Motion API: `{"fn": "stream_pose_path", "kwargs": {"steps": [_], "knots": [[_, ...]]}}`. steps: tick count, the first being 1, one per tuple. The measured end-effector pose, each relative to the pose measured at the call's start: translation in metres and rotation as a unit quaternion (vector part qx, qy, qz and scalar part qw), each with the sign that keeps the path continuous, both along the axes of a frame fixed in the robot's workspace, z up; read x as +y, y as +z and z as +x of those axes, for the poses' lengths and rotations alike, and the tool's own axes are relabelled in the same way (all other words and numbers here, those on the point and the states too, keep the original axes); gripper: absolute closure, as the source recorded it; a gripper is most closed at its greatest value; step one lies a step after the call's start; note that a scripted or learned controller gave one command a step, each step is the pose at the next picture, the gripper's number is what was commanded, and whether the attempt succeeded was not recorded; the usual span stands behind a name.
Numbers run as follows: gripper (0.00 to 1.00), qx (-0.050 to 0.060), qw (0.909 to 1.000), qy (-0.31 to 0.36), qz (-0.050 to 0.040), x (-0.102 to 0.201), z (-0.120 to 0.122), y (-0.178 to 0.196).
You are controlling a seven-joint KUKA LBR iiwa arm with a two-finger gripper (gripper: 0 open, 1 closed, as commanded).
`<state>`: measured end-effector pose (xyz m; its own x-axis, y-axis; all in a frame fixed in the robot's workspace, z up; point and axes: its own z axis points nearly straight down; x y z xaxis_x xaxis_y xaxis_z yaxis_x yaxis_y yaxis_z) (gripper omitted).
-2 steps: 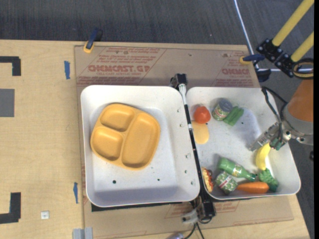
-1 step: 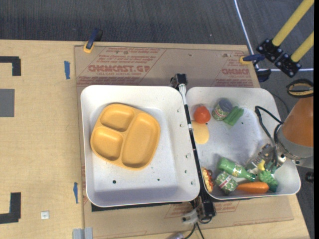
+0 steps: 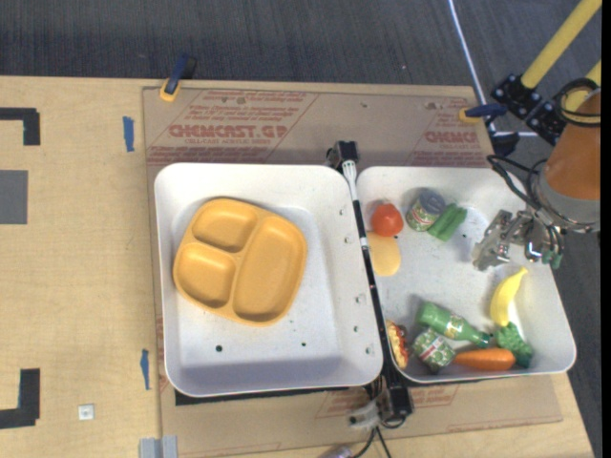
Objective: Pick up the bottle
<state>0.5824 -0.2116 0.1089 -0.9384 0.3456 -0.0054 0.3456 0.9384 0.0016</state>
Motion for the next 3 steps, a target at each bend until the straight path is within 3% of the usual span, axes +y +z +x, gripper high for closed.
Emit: {"fn": "stream_pose_path", "kwargs": {"steps": [1,2,3], "knots": [[1.0,-0.001,0.9947,0.103,-0.0013,-0.012,-0.081,-0.022],[1.0,0.0,0.9826,0.186,-0.001,-0.012,-0.012,-0.02],[1.0,-0.001,0.9723,0.234,-0.0021,-0.012,-0.063,-0.022]]}}
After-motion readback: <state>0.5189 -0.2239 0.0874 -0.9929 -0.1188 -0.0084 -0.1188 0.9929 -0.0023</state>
